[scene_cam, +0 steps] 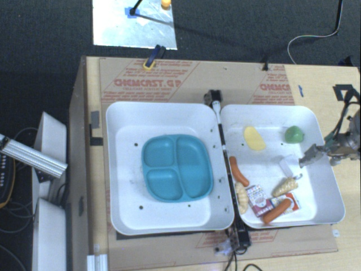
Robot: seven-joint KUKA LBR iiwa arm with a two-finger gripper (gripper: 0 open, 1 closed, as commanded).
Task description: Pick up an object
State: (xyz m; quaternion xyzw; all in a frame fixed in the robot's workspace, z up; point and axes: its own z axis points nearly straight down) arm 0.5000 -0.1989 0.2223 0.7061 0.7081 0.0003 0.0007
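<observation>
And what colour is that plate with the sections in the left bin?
Light blue. The divided plate in the left bin shows clearly in the camera view.

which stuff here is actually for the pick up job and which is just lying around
For the job: gripper; right bin with yellow piece, green piece, orange sausage, corn cob, small packet, second sausage.

Lying about: left bin, blue divided plate, cables.

The arm (344, 143) is cut off by the picture's right edge just beyond the right bin (327, 176), so only its blurred end at that bin's rim shows, the state of the gripper (307, 156) cannot be made out, and the small packet (260, 200) inside the bin carries unreadable print.
</observation>
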